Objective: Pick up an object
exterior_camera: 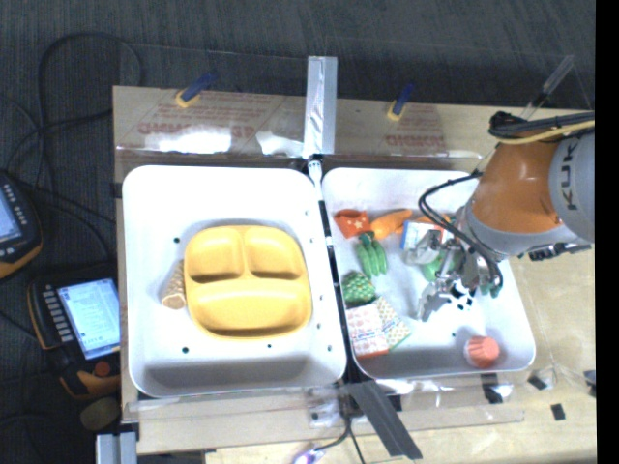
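My gripper [437,293] hangs low over the middle of the right bin [513,341], under the arm's orange band [517,196]. Beside it to the right lies a small black-and-white object [467,298], and a small blue-and-white packet [422,240] shows just above it. To its left are a green pod-shaped toy [372,254], a green checkered piece [358,286] and a red-and-white patterned box [372,327]. An orange carrot [390,223] and a red toy [352,222] lie at the bin's back. A pink-orange ball [482,350] rests in the front right corner. Nothing shows held.
The left bin [145,356] holds a yellow divided tray [248,278] with a tan cone [174,286] at its left side. A metal divider post [321,104] stands between the bins at the back. Cables loop off the arm's wrist [440,196].
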`<state>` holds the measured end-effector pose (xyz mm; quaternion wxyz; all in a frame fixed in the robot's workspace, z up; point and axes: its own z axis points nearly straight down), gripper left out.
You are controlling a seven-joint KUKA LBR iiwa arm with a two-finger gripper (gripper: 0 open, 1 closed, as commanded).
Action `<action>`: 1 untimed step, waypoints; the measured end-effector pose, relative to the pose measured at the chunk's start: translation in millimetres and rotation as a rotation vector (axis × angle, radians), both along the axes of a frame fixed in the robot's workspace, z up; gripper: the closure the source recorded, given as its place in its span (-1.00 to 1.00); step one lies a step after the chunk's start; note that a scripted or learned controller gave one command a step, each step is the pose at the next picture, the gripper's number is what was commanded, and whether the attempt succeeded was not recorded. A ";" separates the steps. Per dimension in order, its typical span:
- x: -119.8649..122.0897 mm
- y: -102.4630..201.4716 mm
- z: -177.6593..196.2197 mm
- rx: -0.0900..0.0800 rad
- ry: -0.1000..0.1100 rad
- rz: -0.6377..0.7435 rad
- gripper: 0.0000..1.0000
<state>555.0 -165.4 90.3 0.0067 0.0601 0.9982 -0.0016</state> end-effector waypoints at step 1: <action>52.5 34.5 -0.5 0.003 0.001 -0.209 -1.00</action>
